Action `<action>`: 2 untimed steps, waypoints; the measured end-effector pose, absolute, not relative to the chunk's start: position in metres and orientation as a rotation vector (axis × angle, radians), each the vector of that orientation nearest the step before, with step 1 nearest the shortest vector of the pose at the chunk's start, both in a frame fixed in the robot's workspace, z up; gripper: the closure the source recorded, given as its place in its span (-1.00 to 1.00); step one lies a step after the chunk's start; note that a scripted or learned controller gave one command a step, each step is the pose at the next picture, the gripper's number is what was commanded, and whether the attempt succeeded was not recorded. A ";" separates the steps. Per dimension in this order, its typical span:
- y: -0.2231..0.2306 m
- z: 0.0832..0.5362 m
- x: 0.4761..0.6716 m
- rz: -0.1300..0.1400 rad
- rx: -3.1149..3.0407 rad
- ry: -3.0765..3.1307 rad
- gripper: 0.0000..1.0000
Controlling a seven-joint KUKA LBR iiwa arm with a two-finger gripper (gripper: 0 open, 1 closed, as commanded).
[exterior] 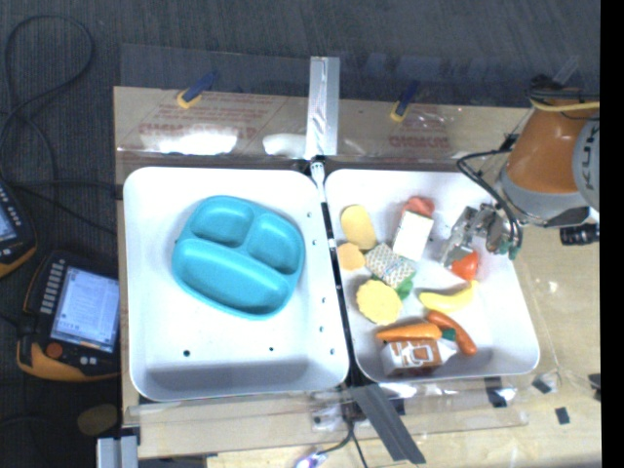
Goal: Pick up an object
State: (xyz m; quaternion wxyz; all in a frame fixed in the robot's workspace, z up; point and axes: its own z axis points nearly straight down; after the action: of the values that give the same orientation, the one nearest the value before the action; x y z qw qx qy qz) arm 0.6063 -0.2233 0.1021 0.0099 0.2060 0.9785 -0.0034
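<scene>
Red toy piece (467, 265) sits in the right bin (522, 344), upper-right part, just below the gripper (476, 234) and right at its tip. Looks touching or nearly so; can't call it from this angle. It's small and stubby with no clear long axis, so which way it points I can't tell.

Gripper's down inside the bin, arm (546, 164) coming in from the right w/ the orange band above it. Open or closed? Can't tell, too much metal clutter at the tip. Nothing visibly clamped.

Just under the red piece is a toy banana (449, 298), long axis approx left-right, right end tipped up a bit toward the red piece. Left of the gripper is a white block (412, 234), tilted, w/ a red-orange toy (420, 206) behind it.

Further left are a yellow lemon-shaped toy (358, 225), a checkered block (390, 264) and a yellow round toy (378, 301). Near the front wall an orange carrot (408, 331) lies approx left-right on a brown-and-white box (414, 356).

Left bin (146, 359) holds a blue divided plate (239, 253), well apart from the gripper.
</scene>
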 end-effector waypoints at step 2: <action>-0.223 0.159 0.597 -0.005 0.577 3.085 -1.00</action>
State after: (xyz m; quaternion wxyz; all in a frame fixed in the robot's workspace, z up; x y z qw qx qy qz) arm 0.5970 -0.2228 0.1591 0.0016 0.1840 0.9829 -0.0016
